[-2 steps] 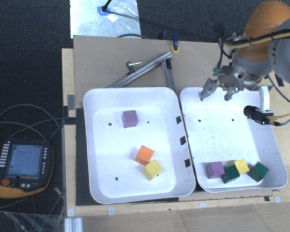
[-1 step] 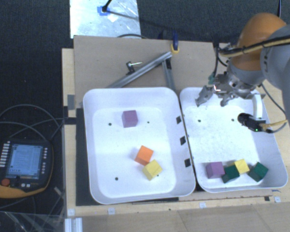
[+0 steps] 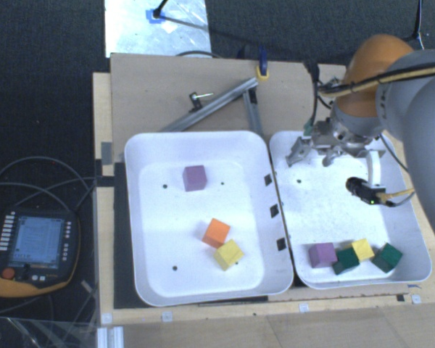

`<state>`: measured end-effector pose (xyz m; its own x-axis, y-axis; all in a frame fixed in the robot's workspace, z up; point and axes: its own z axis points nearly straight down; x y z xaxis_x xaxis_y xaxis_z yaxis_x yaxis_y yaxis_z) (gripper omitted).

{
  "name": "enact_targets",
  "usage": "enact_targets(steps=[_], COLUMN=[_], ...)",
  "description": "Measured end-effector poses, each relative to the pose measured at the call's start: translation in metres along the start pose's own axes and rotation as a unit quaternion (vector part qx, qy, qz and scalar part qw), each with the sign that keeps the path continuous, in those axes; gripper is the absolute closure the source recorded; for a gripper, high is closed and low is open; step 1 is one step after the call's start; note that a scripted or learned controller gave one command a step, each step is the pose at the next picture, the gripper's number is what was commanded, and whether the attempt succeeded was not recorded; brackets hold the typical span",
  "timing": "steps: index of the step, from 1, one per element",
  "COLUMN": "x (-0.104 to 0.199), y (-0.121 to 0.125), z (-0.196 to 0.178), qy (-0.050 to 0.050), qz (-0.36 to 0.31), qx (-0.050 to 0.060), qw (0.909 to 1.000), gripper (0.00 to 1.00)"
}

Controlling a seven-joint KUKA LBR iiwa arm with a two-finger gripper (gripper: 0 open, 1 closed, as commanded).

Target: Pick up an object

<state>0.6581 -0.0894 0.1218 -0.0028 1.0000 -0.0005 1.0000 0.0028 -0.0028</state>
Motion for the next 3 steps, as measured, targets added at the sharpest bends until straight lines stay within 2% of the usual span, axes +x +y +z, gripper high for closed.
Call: enact_targets(steps=[1, 3], x=[0.000, 0.020], y=[0.002, 0.005], z=[-0.015, -0.125], qy=[0.000, 0.000], qz=[-0.001, -0.002], qx=[-0.004, -0.006], qw=[1.0000, 1.0000], gripper=[1.00, 1.00])
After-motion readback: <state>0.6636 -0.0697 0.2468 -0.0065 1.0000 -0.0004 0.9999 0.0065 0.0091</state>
